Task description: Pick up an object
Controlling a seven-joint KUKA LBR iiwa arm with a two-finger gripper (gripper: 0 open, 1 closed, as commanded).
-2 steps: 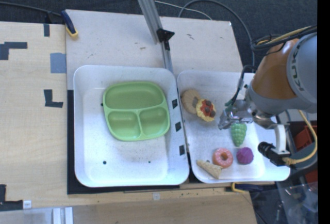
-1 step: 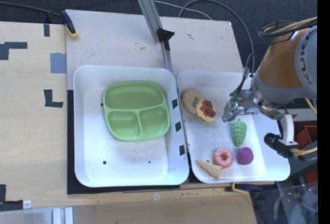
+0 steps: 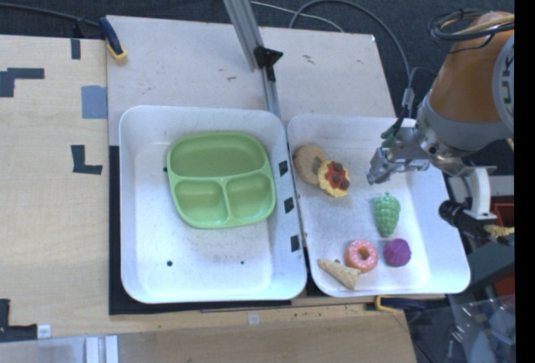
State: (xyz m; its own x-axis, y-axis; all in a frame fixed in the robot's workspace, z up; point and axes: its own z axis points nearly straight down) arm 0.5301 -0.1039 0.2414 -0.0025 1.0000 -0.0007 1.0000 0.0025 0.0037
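The right bin [image 3: 435, 211] holds several toy foods: a tan cookie [image 3: 307, 159], a pizza slice [image 3: 334, 178], green grapes [image 3: 386, 213], a pink donut [image 3: 362, 253], a purple piece [image 3: 397, 252] and a tan wedge [image 3: 340, 273]. My gripper [image 3: 380, 171] hangs over this bin, just above and slightly left of the grapes and to the right of the pizza slice. Nothing shows between its fingers.
The left bin [image 3: 142, 211] carries a green divided plate [image 3: 222, 178]. A metal pole [image 3: 242, 6] slants down to the divide between the bins. Cables lie on the dark floor behind the bench.
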